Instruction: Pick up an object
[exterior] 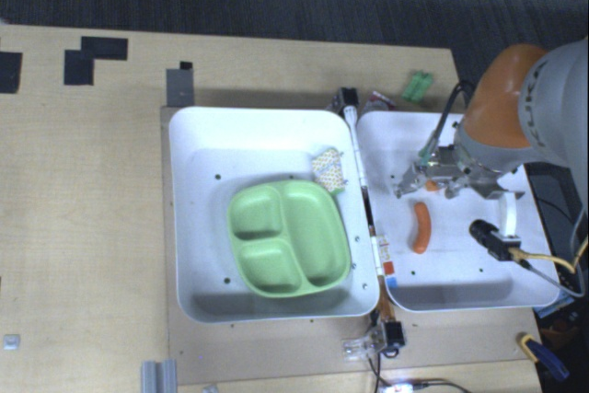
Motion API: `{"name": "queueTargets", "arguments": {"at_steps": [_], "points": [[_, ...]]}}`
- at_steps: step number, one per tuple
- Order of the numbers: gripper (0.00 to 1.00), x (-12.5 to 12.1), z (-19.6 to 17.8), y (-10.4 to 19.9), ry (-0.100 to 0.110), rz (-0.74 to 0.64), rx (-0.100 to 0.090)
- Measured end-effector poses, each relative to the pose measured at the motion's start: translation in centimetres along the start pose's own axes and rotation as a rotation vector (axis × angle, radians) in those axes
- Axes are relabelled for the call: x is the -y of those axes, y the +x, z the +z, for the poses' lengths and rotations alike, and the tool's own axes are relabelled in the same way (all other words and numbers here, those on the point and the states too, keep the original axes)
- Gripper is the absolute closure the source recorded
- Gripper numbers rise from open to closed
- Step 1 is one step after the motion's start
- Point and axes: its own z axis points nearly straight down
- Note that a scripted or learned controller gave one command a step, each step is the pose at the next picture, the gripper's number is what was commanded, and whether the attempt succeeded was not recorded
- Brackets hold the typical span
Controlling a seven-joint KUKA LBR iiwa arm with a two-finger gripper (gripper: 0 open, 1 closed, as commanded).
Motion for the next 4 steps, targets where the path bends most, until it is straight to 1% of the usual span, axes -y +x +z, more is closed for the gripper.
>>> {"name": "queueTargets", "arguments": {"at_steps": [1, 2, 3, 4], "points": [[1.00, -0.1, -1.1, 0.1, -0.004, -0.001, 0.000], [0.00, -0.1, -1.1, 0.1, -0.004, -0.001, 0.000], [0.00, -0.9, 1.5, 2.2, 0.001, 0.000, 0.000], [1.00, -1.1, 0.3, 2.2, -0.005, -0.001, 0.000]]}}
